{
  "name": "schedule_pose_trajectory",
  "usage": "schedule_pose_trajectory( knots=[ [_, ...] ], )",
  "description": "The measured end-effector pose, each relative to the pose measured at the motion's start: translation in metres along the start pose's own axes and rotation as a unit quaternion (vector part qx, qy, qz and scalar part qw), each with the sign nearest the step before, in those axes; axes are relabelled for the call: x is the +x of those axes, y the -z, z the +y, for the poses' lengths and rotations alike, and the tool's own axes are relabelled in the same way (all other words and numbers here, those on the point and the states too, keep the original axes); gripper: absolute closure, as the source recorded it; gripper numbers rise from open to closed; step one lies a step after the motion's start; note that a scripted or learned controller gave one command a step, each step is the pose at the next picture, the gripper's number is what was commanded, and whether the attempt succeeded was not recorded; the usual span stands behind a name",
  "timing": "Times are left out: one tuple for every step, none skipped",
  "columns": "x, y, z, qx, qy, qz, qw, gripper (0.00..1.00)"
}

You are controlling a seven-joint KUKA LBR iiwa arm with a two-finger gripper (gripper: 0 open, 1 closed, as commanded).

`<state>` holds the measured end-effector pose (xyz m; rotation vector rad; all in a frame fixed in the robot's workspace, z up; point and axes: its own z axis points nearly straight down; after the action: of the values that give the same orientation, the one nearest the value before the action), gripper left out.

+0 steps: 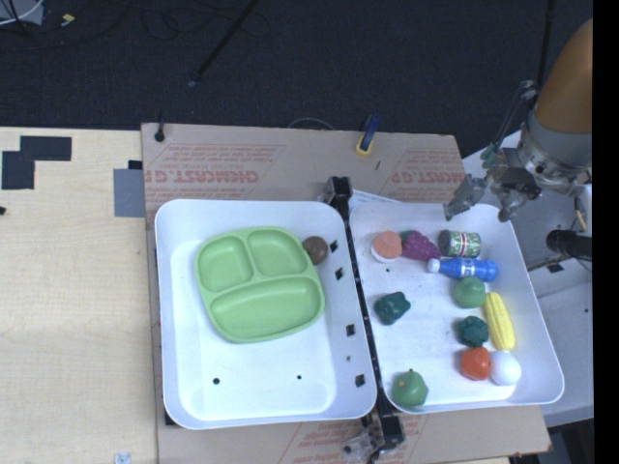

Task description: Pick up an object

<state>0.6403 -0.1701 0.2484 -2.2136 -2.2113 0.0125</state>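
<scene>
The right bin (426,356) holds several toy foods: an orange round piece (387,246), purple grapes (419,246), a small green can (460,243), a blue bottle (465,269), a green ball (469,292), yellow corn (499,320), two dark green vegetables (392,306) (472,331), a red tomato (474,363), a white egg (505,368) and a green apple (410,389). My gripper (484,201) hangs above the bin's far right corner, beyond the can, with its fingers spread apart and nothing between them.
The left bin (193,375) holds a green divided plate (259,283) and a small brown ball (315,249) by the divider. Both bins rest on a cardboard sheet (251,167). A blue and yellow clip (367,135) sits at the cardboard's far edge.
</scene>
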Motion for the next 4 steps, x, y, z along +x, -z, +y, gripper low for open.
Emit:
schedule_pose_trajectory(
  knots=[
    [0.000, 0.008, 0.002, -0.006, 0.001, -0.001, 1.0000, 0.00],
    [0.003, -0.056, 0.004, -0.004, 0.001, -0.001, 1.0000, 0.00],
    [0.011, -0.115, 0.009, -0.004, 0.001, 0.000, 1.0000, 0.00],
    [0.012, -0.163, 0.007, 0.003, 0.001, 0.001, 1.0000, 0.00]
  ],
)
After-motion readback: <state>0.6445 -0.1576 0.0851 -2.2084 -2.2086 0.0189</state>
